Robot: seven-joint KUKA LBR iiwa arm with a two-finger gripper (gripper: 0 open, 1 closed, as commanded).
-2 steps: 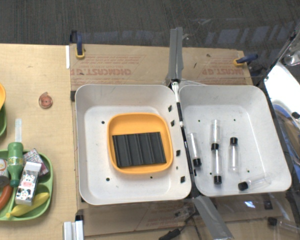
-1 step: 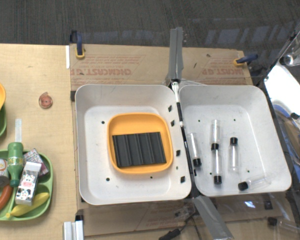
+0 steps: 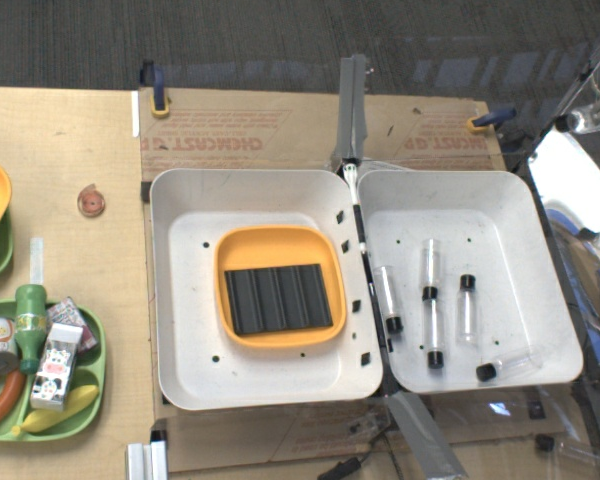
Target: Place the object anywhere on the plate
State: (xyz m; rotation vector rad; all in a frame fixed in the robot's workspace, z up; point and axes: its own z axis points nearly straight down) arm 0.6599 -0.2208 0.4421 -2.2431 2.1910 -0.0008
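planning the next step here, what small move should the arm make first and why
Probably bring the arm in from the right and lower it over one of the tubes in the right bin. The clear, black-capped tubes all lie there, while the yellow plate in the left bin carries just a dark ribbed block. The middle tubes look easiest, lying apart from the walls.

Grey arm point(image 3: 577, 156) at the far right edge.
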